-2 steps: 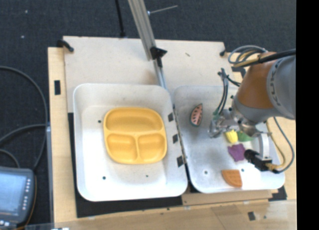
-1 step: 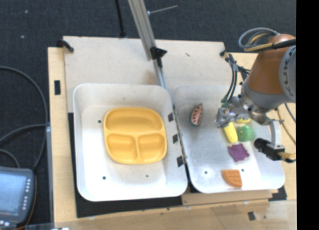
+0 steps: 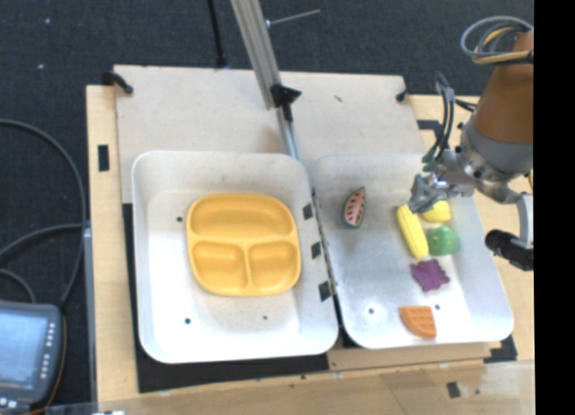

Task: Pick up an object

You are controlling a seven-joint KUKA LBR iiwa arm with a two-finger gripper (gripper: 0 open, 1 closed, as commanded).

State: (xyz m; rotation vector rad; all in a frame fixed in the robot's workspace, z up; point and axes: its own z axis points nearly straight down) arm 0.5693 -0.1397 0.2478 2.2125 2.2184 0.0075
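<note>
Grey gripper sat over the yellow corn; we couldn't tell its state, and saw no readable labels.

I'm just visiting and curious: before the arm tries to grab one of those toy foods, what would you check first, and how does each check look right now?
1. Gripper is over the right bin: ok.
2. Something is within reach below it: ok, the yellow corn and a small yellow piece lie right by it.
3. Target stands apart from its neighbours: not ok, the corn, the green piece and the yellow piece are crowded together.
4. Fingers open enough: cannot tell.
5. Nothing already held: cannot tell.
6. Easier targets exist: ok, the watermelon slice and the orange piece lie alone.
</note>
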